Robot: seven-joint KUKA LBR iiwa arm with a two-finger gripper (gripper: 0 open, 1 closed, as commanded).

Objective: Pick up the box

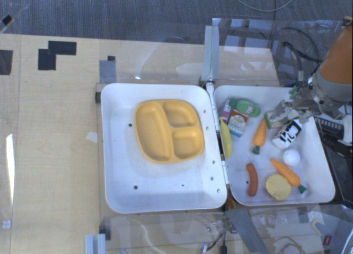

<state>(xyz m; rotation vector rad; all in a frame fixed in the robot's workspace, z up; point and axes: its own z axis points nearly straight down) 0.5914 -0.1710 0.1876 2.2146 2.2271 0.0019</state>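
Down on the bench, two shallow white bins sit side by side. The left bin carries a yellow divided plate with three compartments, lying about in its middle. The right bin holds the small items.

The box lies in the upper left part of the right bin, tilted, with a red and white printed face and a light blue edge; its printing is too small and blurred to read. Just above it, touching or nearly so, lies a green bottle-like item. A yellow banana runs along the bin's left wall, just beside the box. To the right of the box an orange carrot lies on a slant, its green end toward the bottom.

Lower down are a red sausage, a round pale yellow item, a second carrot and a white egg. A white item with black markings lies near the upper right of the bin; the markings cannot be read as words.

The arm comes in from the right, its orange band above the wrist. The gripper hangs over the upper right of the right bin, just above the white item with black markings and well apart from the box. Whether its claw is apart or together cannot be told from this view.
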